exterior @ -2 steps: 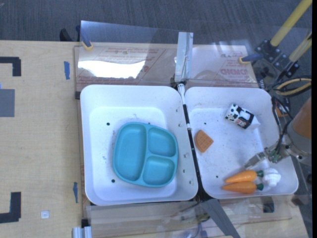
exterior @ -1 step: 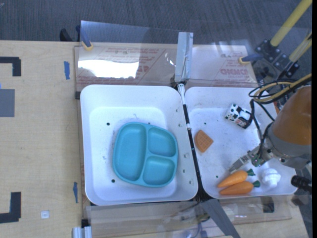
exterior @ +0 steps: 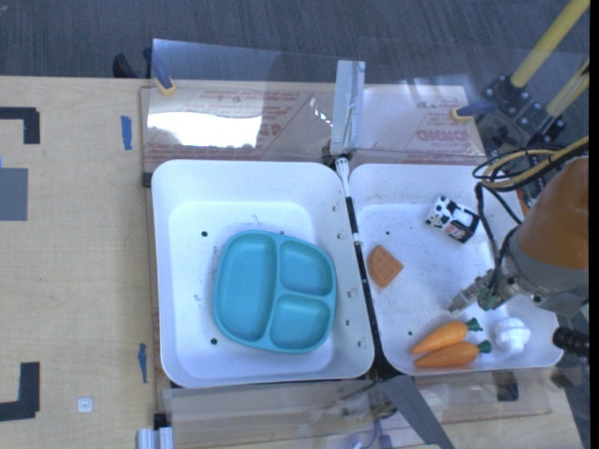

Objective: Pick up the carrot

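Note:
Two orange carrots with green tops lie side by side near the front edge of the right bin point(exterior: 412, 204). The upper carrot point(exterior: 438, 337) is tilted and the lower carrot point(exterior: 449, 355) lies nearly level. My gripper point(exterior: 471, 296) hangs over the right bin, just beyond the carrots' leafy ends and a little to their right. It is apart from both carrots and nothing shows in its grasp. The grey arm with its orange band point(exterior: 562, 223) comes in from the right.
A white lumpy item point(exterior: 512, 334) rests right of the carrots. A tan cracker-like square point(exterior: 384, 266) lies at the right bin's left side, and a black-and-white toy point(exterior: 452, 218) towards its back. The left bin point(exterior: 187, 195) holds a teal divided plate point(exterior: 274, 290).

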### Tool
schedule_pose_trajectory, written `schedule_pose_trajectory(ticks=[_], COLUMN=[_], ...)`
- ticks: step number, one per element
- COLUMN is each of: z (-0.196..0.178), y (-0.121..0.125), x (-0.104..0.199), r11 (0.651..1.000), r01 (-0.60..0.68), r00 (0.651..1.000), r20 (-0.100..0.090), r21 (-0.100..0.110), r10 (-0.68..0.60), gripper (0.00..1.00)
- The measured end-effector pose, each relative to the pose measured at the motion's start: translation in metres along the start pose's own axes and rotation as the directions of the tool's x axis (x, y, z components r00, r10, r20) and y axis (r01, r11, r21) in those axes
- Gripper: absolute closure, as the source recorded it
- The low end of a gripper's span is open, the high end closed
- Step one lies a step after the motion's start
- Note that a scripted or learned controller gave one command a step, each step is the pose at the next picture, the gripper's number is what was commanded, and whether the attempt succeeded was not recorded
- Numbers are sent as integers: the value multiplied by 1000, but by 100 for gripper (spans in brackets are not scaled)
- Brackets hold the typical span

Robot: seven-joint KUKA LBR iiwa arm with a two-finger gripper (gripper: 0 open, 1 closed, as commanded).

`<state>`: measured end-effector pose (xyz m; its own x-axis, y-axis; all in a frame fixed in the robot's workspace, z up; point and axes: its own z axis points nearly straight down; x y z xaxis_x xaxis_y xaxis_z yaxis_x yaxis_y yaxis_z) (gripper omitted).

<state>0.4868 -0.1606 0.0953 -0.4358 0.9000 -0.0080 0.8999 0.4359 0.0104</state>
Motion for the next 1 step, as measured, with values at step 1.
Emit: schedule_pose_trajectory(ticks=[1], z=[1], y=[0], x=[0], r11=[1000], r01=[0], r00=[1000], r20=[-1], r21=[1], r10=[0], gripper=[0])
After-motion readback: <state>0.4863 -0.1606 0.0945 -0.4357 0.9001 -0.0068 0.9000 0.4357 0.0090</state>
